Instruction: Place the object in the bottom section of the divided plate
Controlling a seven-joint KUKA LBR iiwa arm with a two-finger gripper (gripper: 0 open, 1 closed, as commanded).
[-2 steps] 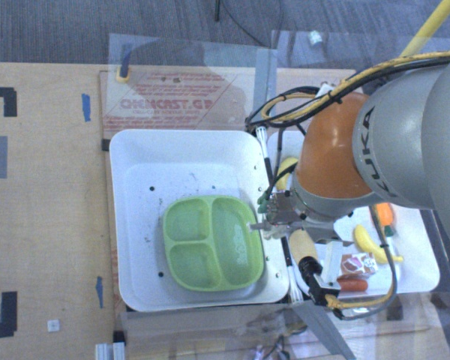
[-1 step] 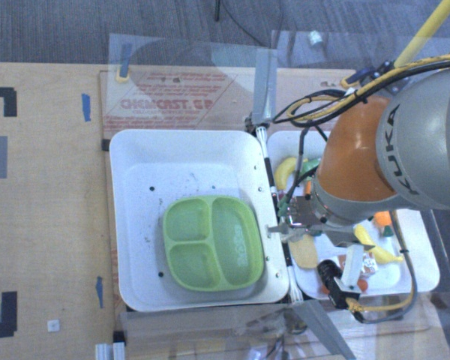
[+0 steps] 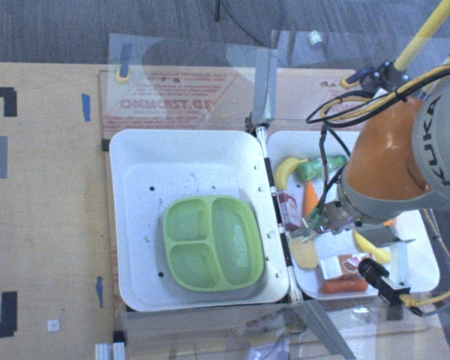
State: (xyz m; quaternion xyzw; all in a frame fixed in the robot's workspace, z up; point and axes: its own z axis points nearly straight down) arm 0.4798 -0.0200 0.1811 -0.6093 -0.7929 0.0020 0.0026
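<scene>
Right bin (image 3: 427, 272): end effector (image 3: 324, 227) seemingly just above carrot (image 3: 310, 199).

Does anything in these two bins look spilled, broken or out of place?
Nothing stands out. The green divided plate sits flat in the left bin, its sections bare. The toy foods, including a banana and a carrot, lie loose in the right bin.
</scene>
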